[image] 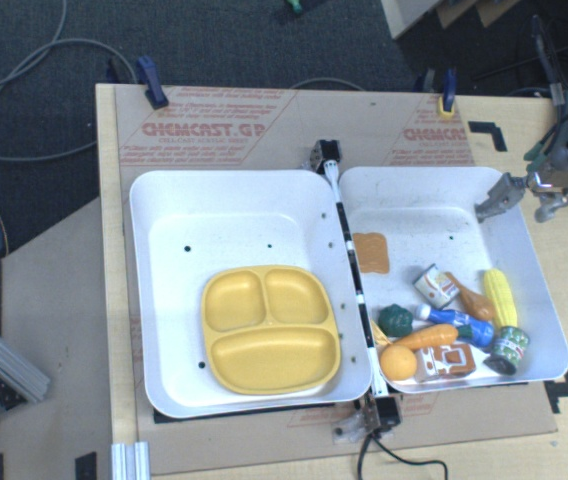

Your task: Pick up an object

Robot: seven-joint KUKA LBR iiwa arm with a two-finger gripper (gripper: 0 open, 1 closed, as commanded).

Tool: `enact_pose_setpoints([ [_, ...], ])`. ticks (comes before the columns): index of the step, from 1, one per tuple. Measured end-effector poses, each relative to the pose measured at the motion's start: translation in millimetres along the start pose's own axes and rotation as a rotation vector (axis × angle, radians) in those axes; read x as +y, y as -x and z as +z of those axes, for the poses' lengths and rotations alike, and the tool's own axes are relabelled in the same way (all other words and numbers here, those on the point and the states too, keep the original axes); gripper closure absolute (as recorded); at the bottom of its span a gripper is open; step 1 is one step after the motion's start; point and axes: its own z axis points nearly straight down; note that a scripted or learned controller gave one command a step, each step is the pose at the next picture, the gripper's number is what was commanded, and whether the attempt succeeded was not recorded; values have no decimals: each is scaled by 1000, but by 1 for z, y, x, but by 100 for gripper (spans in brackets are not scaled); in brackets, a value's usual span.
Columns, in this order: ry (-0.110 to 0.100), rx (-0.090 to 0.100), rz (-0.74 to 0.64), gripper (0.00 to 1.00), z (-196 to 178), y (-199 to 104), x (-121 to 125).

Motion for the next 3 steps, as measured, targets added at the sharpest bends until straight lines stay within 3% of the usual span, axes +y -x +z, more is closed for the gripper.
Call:
enact_pose_setpoints([
  [1, -13, 3, 5, 0, 145, 53, -16],
  [2, -3, 11, -4, 0, 191, 45, -47],
  [3, 1, 2, -1, 100, 179, 49, -46],
])
